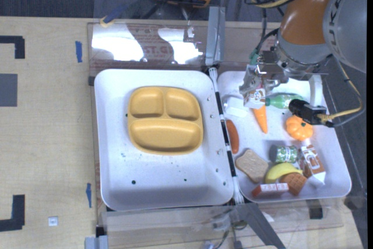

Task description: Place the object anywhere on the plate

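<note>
A yellow divided plate (165, 119) lies in the left white bin (116, 175). My gripper (256, 88) hangs low over the far part of the right bin (341, 175), well to the right of the plate. A small white and red carton (254, 98) sits directly under its tip; whether it is gripped is hidden by the wrist. An orange carrot (261, 118) lies just in front of the carton, pointing toward the front.
The right bin also holds a red sausage (232, 135), a bread slice (252, 165), a banana (281, 171), a green can (285, 154), an orange fruit (299, 127), a green bottle (281, 102) and a small white bottle (310, 161). A raised rim divides the two bins.
</note>
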You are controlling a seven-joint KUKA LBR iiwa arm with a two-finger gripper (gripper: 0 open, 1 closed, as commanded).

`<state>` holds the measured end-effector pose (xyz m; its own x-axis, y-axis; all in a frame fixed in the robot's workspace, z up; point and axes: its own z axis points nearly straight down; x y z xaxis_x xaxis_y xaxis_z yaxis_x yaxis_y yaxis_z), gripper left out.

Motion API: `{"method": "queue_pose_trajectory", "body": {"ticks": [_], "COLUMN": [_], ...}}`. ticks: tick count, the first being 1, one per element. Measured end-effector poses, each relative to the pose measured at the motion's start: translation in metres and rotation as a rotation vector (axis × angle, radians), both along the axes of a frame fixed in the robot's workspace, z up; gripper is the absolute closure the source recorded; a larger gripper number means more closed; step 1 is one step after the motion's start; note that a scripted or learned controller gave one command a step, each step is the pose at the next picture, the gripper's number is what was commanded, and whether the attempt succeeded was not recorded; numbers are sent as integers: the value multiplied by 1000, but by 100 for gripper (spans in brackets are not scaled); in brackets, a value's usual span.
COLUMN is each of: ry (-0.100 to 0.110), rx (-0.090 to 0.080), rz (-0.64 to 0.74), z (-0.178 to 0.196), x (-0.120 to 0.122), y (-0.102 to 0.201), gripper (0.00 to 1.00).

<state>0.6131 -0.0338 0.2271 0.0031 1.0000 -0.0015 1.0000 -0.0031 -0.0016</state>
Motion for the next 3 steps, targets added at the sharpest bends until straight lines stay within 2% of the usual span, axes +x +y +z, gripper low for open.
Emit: {"method": "queue_pose_trajectory", "body": {"ticks": [1,2,3], "ry": [4,5,4], "rx": [2,3,3], "rz": [87,183,183], "z": [-28,-43,-42], "x": [7,-4,-4], "y": [87,69,69], "gripper": [100,100,0]}}
